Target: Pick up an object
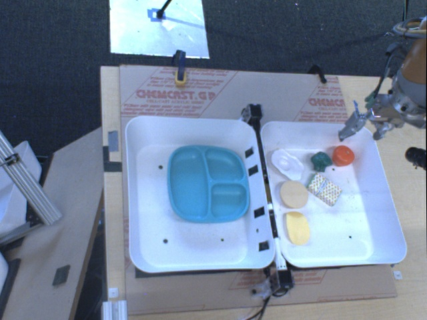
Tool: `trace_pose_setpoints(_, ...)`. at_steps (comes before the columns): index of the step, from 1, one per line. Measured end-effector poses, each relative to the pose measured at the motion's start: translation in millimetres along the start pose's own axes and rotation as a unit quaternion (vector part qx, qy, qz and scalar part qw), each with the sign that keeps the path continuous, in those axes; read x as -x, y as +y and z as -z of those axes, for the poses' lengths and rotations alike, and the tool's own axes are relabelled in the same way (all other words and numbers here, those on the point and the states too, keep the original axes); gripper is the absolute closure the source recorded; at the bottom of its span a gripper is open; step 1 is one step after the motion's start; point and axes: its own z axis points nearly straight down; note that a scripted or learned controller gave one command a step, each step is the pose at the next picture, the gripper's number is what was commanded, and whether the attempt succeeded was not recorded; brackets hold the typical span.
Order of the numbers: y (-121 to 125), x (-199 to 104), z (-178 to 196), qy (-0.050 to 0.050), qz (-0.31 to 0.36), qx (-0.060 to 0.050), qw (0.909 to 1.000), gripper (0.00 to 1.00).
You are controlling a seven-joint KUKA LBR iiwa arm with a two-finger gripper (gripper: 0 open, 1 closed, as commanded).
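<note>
The candidate objects are lying clustered in the right bin: an orange round piece and a dark green piece at the far side, a white item to their left, a patterned block, a tan disc and a yellow oval nearer the camera. The left bin is holding a blue divided tray.

Risk: the orange and green pieces are sitting just beside each other, and the patterned block is nearly touching the tan disc. A descent into either pair is likely to be pushing one piece aside or closing on an edge, so the grasp may be slipping. The flat disc and oval are offering little height for the fingers.

Pose: the gripper is hovering above the far right part of the right bin, fingers spread apart and carrying nothing, with the wrist reaching in from the right. The fingertips are pointing down toward the orange piece.
</note>
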Motion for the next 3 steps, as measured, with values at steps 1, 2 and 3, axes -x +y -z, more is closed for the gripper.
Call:
trace_pose_setpoints(1, 2.8, -0.8, 8.6, -0.001, 0.002, 0.006, 1.0000, 0.00)
trace_pose_setpoints(2, 3.1, -4.2, -53.5, -0.001, 0.002, 0.005, 1.0000, 0.00)
trace_pose_setpoints(3, 10.1, -12.2, -98.3, -0.003, 0.003, 0.009, 1.0000, 0.00)
